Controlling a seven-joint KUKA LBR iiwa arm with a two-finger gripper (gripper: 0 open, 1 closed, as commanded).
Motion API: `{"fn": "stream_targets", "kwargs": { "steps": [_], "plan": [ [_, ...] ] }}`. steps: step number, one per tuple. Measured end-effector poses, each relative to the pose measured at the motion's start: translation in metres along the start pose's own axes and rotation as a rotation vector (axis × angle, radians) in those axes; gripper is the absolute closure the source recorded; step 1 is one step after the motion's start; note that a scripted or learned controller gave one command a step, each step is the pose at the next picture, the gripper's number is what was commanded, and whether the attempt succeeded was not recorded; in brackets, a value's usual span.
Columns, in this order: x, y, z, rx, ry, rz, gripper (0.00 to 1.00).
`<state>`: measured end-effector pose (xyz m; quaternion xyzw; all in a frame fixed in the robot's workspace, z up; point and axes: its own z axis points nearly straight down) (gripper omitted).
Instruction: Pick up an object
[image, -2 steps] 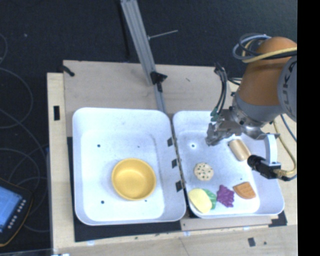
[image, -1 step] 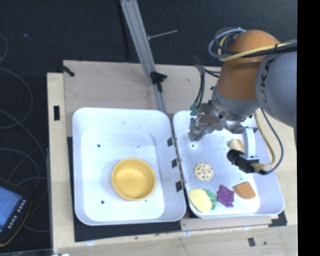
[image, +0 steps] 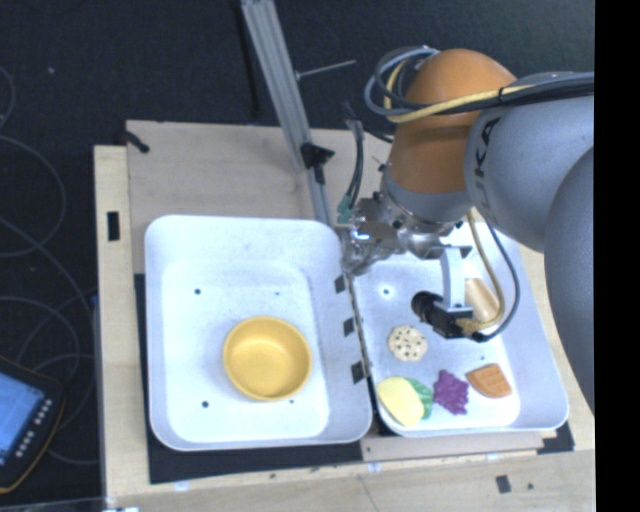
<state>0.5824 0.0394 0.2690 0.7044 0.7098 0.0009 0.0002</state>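
Gripper (image: 362, 250) hovers up-left of the cookie (image: 407, 343), over the right bin (image: 390, 295) (spread or closed, I cannot tell). Nothing visibly held. Purple grapes (image: 451, 391) and yellow-green piece (image: 403, 400) sit loose just below the cookie, probably easy targets.

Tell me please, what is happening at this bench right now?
A grey robot arm with an orange band reaches in from the right. Its hand is over the upper left corner of the right white bin; whether it holds anything, I cannot tell. A round speckled cookie, a yellow and green toy food, a purple grape bunch and an orange-brown wedge lie in that bin. The left white bin holds a yellow round bowl.
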Motion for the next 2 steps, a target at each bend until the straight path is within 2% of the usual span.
{"fn": "stream_targets", "kwargs": {
  "steps": [1, 2],
  "plan": [
    [0.0486, 0.0028, 0.0236, 0.004, -0.001, 0.001, 1.0],
    [0.0458, 0.0031, 0.0222, 0.002, -0.002, 0.005, 0.0]
  ]
}}
